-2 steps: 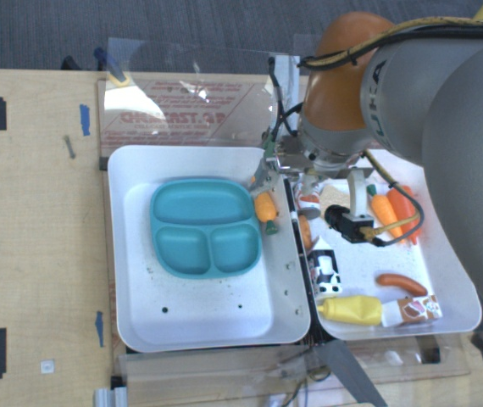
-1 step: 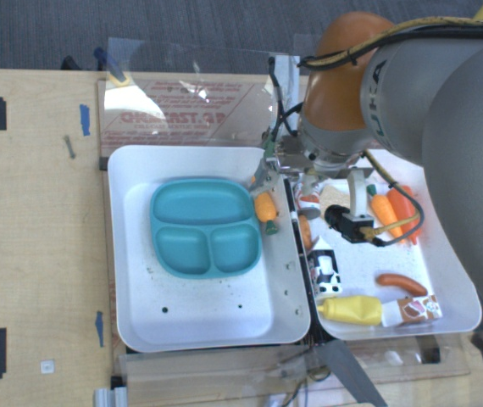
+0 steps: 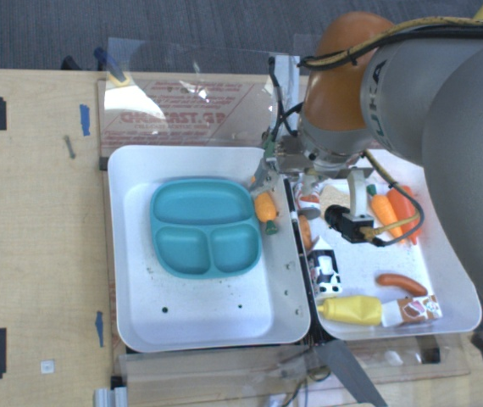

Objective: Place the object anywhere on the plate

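Note:
A teal divided plate (image 3: 203, 227) lies in the left bin (image 3: 140, 312), toward its back. My gripper (image 3: 269, 179) hangs over the back right corner of that bin, just past the plate's right rim. A small orange carrot with a green tip (image 3: 265, 208) is directly under the gripper, beside the plate's right edge. Whether the carrot is held or lies on the bin floor is not clear from this angle.
The right bin (image 3: 453, 299) holds an orange vegetable (image 3: 385, 209), a brown sausage (image 3: 401, 284), a yellow squash-like piece (image 3: 353, 310), a black-and-white cow figure (image 3: 326, 271) and a small packet (image 3: 417, 309). The arm's bulk covers that bin's back part.

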{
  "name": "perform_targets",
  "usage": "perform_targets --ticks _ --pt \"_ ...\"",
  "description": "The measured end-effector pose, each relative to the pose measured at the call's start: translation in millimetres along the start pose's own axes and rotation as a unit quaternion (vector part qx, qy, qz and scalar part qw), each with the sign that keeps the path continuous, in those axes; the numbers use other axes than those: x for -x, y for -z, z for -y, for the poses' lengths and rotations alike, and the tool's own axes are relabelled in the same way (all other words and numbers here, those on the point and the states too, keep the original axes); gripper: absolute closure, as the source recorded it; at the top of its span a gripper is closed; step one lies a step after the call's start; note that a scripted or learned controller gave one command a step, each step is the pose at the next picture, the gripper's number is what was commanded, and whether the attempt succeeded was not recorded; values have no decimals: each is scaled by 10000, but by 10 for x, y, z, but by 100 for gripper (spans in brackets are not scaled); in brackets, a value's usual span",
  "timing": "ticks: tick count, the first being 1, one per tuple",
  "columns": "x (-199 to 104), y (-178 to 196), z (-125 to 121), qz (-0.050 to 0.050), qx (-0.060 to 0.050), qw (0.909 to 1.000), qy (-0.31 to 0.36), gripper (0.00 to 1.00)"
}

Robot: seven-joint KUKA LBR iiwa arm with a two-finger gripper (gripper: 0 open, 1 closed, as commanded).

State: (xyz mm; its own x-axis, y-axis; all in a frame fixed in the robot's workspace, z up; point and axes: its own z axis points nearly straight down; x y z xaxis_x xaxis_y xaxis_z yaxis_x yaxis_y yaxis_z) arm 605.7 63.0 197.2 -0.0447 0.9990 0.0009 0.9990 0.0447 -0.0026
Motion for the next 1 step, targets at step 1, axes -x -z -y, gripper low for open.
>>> perform_targets --ticks 1 --pt "0 0 0 0 0 10000 0 0"
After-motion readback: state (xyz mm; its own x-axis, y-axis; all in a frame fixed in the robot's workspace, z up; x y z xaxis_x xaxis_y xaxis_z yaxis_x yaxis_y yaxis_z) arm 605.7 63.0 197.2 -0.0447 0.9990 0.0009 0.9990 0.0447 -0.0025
